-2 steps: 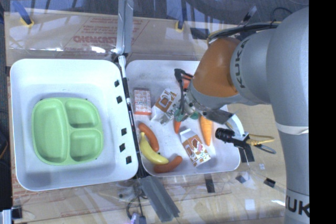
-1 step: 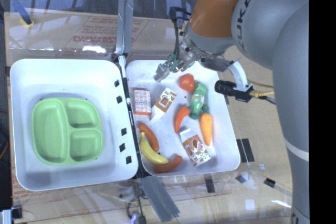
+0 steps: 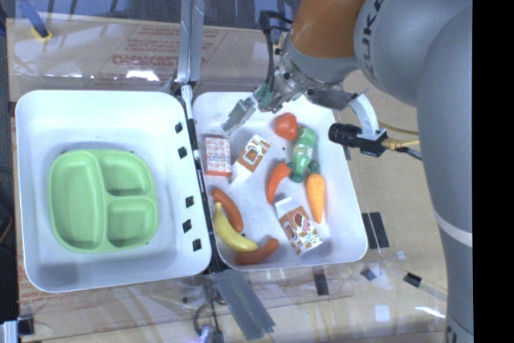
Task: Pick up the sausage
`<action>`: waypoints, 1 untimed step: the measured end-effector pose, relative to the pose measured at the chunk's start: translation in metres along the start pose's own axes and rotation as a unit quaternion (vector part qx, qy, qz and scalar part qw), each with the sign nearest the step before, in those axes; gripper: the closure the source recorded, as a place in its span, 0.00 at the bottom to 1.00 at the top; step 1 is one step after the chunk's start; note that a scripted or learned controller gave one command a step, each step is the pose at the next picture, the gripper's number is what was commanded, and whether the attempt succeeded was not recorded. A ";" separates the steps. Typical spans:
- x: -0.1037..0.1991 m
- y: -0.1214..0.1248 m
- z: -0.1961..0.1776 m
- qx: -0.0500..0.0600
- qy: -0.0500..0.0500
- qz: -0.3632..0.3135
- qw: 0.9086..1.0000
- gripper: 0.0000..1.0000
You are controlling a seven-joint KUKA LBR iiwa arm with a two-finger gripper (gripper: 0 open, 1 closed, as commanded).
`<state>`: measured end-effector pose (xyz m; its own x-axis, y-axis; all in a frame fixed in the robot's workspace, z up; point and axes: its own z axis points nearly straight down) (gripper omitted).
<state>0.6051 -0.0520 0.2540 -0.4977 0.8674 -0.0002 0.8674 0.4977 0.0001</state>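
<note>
While the arm (image 3: 401, 28) leans over the right bin (image 3: 347, 197), its gripper (image 3: 234, 118) hangs above the sausage (image 3: 227, 209); whether the jaws are apart I cannot tell.

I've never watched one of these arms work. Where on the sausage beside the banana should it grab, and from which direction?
Probably the upper half of the sausage, from straight above, fingers closing across its narrow width. It lies flat and slanted in the right bin; its lower end sits against the banana, while the upper end has bare floor on both sides. The gripper is further back.
</note>
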 end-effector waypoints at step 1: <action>0.009 0.037 0.063 0.001 0.001 -0.139 0.990 0.00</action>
<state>0.6325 -0.0254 0.1915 -0.7169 0.6972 0.0020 0.6972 0.7169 -0.0022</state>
